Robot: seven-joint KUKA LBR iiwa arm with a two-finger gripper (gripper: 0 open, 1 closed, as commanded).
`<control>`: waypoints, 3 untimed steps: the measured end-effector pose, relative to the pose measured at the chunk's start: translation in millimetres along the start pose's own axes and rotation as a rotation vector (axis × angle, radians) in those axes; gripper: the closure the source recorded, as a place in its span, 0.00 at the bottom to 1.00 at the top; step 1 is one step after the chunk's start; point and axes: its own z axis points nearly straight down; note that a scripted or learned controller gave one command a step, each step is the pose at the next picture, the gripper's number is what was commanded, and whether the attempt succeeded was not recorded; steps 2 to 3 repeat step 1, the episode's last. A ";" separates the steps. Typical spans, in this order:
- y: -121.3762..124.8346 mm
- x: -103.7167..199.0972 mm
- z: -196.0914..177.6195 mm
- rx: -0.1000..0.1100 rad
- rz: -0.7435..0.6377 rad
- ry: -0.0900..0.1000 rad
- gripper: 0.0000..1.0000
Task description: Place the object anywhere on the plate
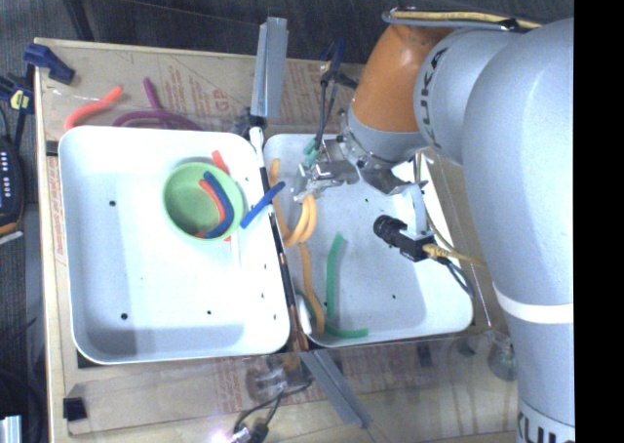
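A wooden bench point(175, 378) carries two shallow white bins side by side. The left bin point(127, 304) holds a green plate point(187, 199) with red and blue curved strips lying on it. The right bin point(434, 304) holds a green strip point(334, 280) and an orange strip point(309, 221). The gripper point(310, 176) sits over the right bin's upper left corner; its opening cannot be judged. A blue strip point(261, 205) lies across the divide between the bins.

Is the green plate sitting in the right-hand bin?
No, the round green plate lies in the left white bin, with red and blue curved pieces on it.
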 end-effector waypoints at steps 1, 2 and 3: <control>0.1 -0.1 -0.2 0.000 0.000 0.000 0.00; 0.1 -0.1 -0.2 0.000 0.000 0.000 0.00; 0.1 -0.1 -0.2 0.000 0.000 0.000 0.00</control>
